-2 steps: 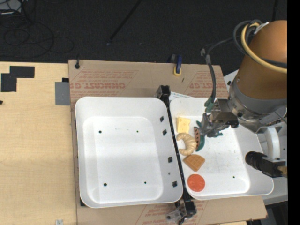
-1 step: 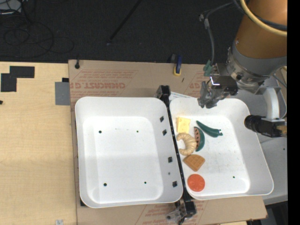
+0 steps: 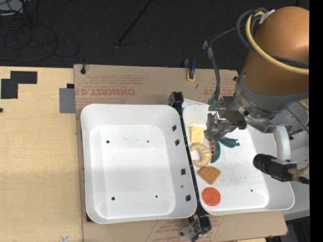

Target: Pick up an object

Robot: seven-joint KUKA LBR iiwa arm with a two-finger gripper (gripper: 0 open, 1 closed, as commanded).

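Pale wood bench (image 3: 35, 150) meets black floor (image 3: 101, 24).

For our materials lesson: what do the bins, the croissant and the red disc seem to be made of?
Bins: smooth white moulded plastic, faintly glossy, judging by rounded corners. Croissant: likely a plastic toy, with a tan, even sheen. Red disc: probably matte plastic or rubber, uniform colour; too small to be sure.

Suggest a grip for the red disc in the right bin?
Take the red disc across its rim, straight from above. It lies flat near the right bin's front-left corner, apart from the waffle-like brown piece behind it. Probably set the fingers front-to-back, since the bin wall crowds its left edge.
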